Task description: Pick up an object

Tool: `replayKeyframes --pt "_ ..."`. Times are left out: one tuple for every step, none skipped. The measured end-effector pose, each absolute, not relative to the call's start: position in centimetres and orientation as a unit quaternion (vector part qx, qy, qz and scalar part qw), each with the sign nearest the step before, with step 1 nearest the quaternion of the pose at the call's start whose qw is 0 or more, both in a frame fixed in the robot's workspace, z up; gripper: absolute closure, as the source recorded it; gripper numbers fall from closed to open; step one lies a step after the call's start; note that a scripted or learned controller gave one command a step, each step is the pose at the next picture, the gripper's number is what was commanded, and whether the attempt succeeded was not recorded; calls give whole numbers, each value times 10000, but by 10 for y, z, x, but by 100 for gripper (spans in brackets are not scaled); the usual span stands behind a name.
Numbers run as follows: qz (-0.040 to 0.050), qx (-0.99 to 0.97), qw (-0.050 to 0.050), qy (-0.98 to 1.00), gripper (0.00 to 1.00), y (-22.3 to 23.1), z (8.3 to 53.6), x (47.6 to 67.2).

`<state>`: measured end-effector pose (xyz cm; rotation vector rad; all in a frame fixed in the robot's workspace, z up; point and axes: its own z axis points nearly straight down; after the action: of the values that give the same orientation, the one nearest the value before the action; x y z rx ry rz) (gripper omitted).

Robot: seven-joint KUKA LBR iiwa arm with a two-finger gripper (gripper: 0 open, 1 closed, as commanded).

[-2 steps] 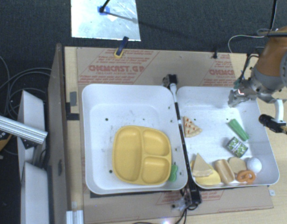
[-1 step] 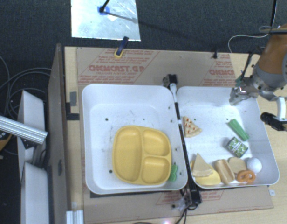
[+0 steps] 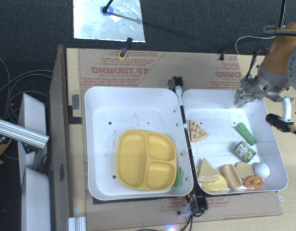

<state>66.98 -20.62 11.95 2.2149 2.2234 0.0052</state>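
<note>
End effector [image 3: 244,97] over right bin [image 3: 220,97] far rim, food [image 3: 234,170] clustered near edge

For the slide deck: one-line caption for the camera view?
End effector hovers over the right bin's far corner; pizza slice and other toy foods lie below, yellow divided plate in left bin.

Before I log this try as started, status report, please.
Pincer over right bin's far corner, nothing seen in it. Toy food bunched near corner: pizza slice, white egg, pretzel. Nothing blocking them.
</note>
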Motion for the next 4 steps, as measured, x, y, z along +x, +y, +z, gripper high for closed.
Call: replayKeyframes --pt "25 7051 36 7091 100 -207 132 671" --pt "1 7056 9 7086 100 -206 104 669" --pt "18 7047 37 7095 100 -206 117 671" --pt "4 7056 16 7086 100 -206 109 669"
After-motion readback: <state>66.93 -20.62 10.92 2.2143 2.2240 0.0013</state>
